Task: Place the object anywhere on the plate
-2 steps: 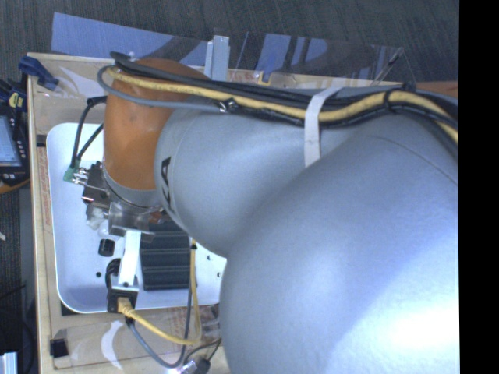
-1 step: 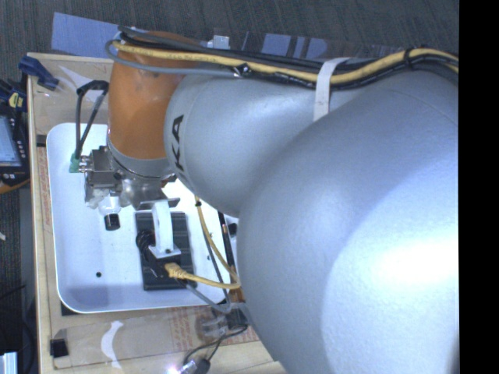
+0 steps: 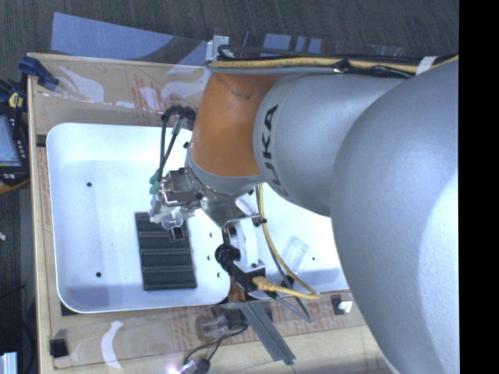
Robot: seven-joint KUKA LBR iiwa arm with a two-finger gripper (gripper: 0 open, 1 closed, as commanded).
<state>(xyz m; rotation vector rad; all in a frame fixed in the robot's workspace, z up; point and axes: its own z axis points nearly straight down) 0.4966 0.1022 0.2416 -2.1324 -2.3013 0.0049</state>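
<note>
white bin (image 3: pixel 78 209) holds dark ridged object (image 3: pixel 165 257).

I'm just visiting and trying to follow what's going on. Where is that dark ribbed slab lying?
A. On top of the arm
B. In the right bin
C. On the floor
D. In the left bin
D. The slab lies flat on the floor of the left bin, just below the gripper.
</note>
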